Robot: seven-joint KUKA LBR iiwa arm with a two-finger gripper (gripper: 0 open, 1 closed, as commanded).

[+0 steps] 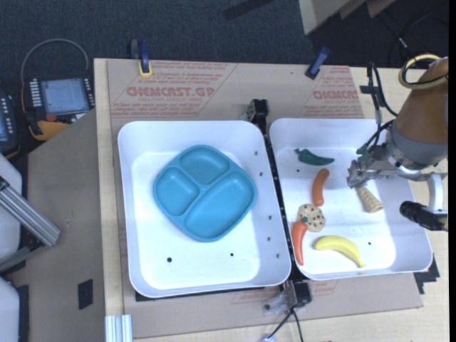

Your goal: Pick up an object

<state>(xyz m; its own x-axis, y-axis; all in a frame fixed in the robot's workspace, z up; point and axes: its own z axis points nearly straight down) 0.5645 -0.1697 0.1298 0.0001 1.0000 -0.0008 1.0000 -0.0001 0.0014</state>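
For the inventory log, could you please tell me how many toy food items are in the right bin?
6: green pepper at the back, sausage, cookie, carrot, banana in front, cone below the hand, which may hide more.

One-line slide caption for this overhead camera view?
Gripper hovers over tan cone in right white bin, near yellow banana; blue divided plate sits left.

The arm (422, 120) reaches in from the right, pincer (361, 175) lowered.
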